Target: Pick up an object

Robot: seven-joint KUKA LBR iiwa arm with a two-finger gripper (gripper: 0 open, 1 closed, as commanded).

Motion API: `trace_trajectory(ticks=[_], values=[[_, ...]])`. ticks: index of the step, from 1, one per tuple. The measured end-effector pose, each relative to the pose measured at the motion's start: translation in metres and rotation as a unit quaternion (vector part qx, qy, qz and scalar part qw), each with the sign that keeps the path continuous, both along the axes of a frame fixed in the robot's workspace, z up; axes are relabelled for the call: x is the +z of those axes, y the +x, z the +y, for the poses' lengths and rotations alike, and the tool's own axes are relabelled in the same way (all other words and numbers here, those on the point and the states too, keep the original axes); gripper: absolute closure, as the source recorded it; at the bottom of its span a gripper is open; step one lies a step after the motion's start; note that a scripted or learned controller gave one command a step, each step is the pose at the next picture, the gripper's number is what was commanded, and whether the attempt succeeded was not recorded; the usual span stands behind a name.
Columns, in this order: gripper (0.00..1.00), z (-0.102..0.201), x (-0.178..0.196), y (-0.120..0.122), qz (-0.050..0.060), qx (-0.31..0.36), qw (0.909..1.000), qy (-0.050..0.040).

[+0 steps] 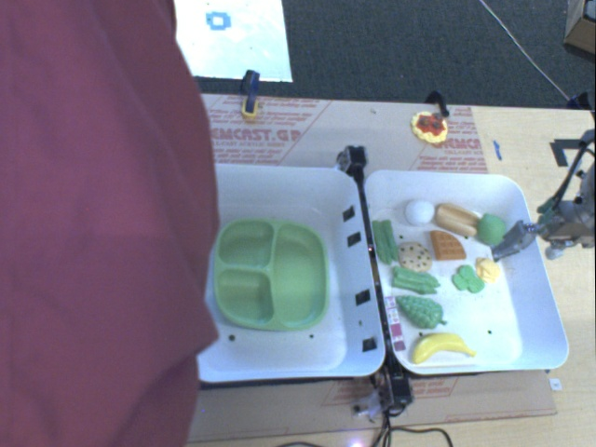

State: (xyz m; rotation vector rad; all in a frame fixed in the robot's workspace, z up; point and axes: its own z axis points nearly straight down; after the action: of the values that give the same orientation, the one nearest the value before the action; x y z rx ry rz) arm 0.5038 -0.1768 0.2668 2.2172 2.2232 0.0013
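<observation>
Where the right bin's (549, 287) rim runs, hand (511, 242) at its edge, grip unreadable.

Robotics lab bench, not a home. Cardboard sheet (307, 133) with printed lettering covers the bench, held by clamps (250, 94). Two white bins (279, 180) sit side by side on it, one with plastic toy food (438, 347), one with a green divided tray (271, 274). Loose cable (521, 40) runs across dark carpet (391, 26). Robot arm (568, 217) reaches in from the right.
</observation>
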Motion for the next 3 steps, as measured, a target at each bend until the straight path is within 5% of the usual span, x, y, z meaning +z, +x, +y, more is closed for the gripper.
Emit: trace_trajectory(ticks=[1, 2, 3], values=[[0.0, 0.066, -0.074, -0.016, 0.004, 0.003, 1.0, 0.0028], [0.0, 0.074, -0.185, -0.017, 0.0, 0.0, 1.0, 0.0004], [1.0, 0.073, -0.172, -0.014, -0.003, 0.0, 1.0, -0.0001]])
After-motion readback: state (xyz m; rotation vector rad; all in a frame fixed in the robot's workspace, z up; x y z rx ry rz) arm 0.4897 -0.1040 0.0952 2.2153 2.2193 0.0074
